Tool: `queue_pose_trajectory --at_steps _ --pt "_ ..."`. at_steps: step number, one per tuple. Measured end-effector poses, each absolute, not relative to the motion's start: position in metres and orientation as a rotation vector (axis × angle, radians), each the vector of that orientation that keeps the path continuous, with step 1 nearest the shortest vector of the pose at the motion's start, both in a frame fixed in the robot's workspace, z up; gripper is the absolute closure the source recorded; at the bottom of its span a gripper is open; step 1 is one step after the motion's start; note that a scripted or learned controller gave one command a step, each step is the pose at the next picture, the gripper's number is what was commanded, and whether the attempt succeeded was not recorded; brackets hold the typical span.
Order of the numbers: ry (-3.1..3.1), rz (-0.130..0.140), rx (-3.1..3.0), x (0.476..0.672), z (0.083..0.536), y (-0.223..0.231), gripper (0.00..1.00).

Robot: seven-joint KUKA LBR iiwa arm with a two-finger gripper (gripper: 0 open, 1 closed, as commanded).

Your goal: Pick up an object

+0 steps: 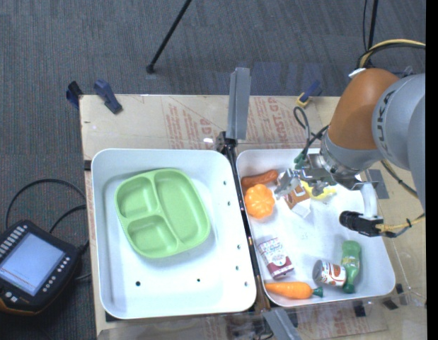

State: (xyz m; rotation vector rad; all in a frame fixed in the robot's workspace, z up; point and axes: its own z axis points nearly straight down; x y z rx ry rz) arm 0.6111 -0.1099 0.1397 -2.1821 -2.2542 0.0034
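The pincer [301,185] was seen low in the right bin [385,261], over a small brown-and-white packet [298,195] near the bin's upper middle; whether it was apart, together or clamped on anything could not be told, the tips being lost in clutter. The step was judged to be the reach or the closing on a thing, with nothing seen lifted. Close by lay a small orange pumpkin [259,200] and an orange sausage-like piece [260,178] beside the bin's left wall; a yellow scrap [322,193] lay just right of the packet. Nearer the front were noted a red-and-white carton [275,256], a carrot [293,289], a tin can [330,273] and a green bottle [351,264], the last two touching. The left bin [105,261] held a green divided tray [162,211]. The next move was judged to call for a firm closing on one thing, then a straight lift clear of its neighbours. Lettering was seen on the arm's grey casing [406,129] and red print on the tabletop board [190,122], neither legible; the carton's label was too small to read.
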Motion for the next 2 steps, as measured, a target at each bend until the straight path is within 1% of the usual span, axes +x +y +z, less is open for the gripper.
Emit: queue_pose_trajectory --at_steps 1,2 --pt "-2.194 0.003 -2.242 0.6065 0.0862 -0.1393 0.00" --pt "-2.187 0.003 -2.245 0.6063 0.0954 -0.1400 1.00"
